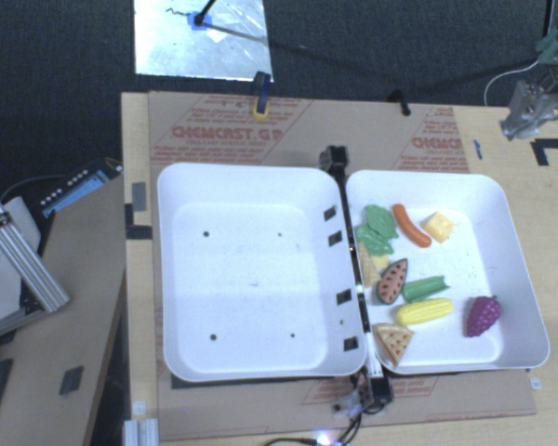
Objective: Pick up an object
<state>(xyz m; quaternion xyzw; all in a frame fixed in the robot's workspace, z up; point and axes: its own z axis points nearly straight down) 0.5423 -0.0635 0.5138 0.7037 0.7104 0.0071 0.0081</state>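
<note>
Knobbly purple grape bunch (482,316)

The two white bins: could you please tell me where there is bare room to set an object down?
The left bin has open floor wall to wall. In the right bin, free patches lie beyond the cheese and grapes; its divider side is crowded around the corn.

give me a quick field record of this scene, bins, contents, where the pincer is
left bin: white, shallow, no toys visible in it
right bin: white, holds the toy food
contents: purple grapes, corn cob, hot dog, cheese cube, pizza slice, green leafy piece, green pepper, brown seeded slice
pincer: upper right, above the bench beyond the right bin, holding nothing visible
pickup: not yet done
</note>
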